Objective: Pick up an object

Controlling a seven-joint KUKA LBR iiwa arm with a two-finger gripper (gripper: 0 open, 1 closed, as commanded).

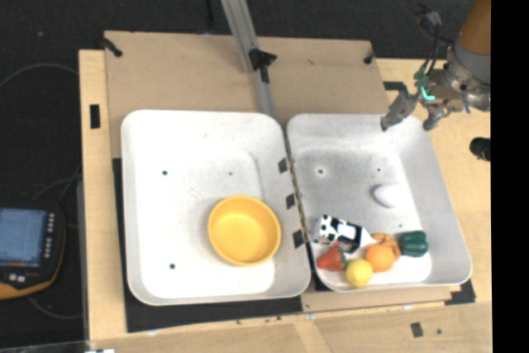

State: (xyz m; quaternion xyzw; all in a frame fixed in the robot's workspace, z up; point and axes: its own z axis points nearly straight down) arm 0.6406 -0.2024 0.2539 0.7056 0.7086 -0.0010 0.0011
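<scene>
The arm (pixel 473 29) reaches in at the upper right of the frame, its orange band showing above the grey wrist. Its gripper (pixel 411 115) hangs over the upper right corner of the right bin (pixel 347 149), with the two fingers (pixel 393 113) spread apart and nothing between them, so the jaws are released.

The objects for picking lie bunched in the lower right of the frame, along the near edge of the right bin. A black-and-white toy (pixel 340 231) sits at the left of the group, with a red piece (pixel 330 259) just below it. A yellow ball (pixel 359 273) touches an orange fruit (pixel 381 255) beside it, and a dark green piece (pixel 412 243) lies at the right end of the cluster. All of these are well apart from the gripper, near the opposite side of the bin.

The left bin (pixel 165 153) holds a yellow bowl (pixel 243 229), upright, in its lower right part. Both bins rest side by side on a tan surface (pixel 173 70). A grey metal pole (pixel 234 4) runs slantwise from the top centre of the frame down to the gap between the bins. A handheld screen device (pixel 26 248) lies at the lower left edge of the frame, off the surface.
</scene>
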